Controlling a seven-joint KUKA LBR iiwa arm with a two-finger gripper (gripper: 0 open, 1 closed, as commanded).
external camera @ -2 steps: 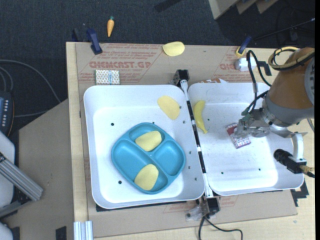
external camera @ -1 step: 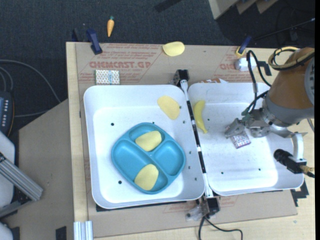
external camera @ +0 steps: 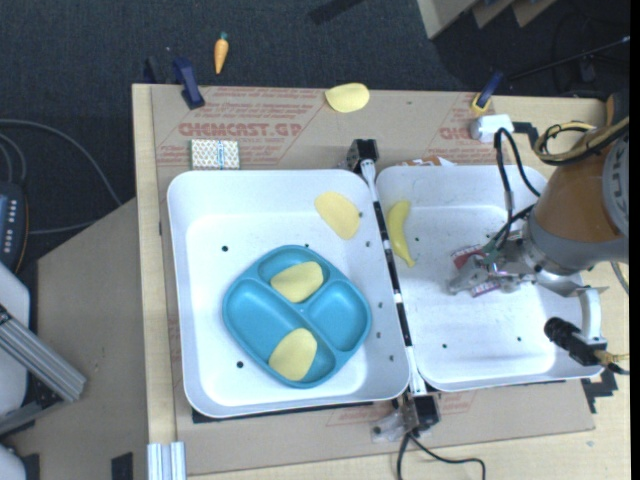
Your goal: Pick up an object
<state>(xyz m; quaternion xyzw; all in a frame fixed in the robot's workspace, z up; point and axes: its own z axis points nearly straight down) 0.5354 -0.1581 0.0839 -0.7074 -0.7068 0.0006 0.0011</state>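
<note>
Banana slice (external camera: 399, 231): lodged against the left wall of the right bin (external camera: 520, 363), long axis along that wall. End effector (external camera: 478, 273) is placed mid-bin, well apart, rightward of the slice; finger spread cannot be told, nothing seen held.

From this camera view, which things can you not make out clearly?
- Two-finger gripper: blurred and small; open or shut is unclear.
- Grey arm with orange band: cut off by the right edge.
- Small orange object on the dark floor: too small to identify.
</note>
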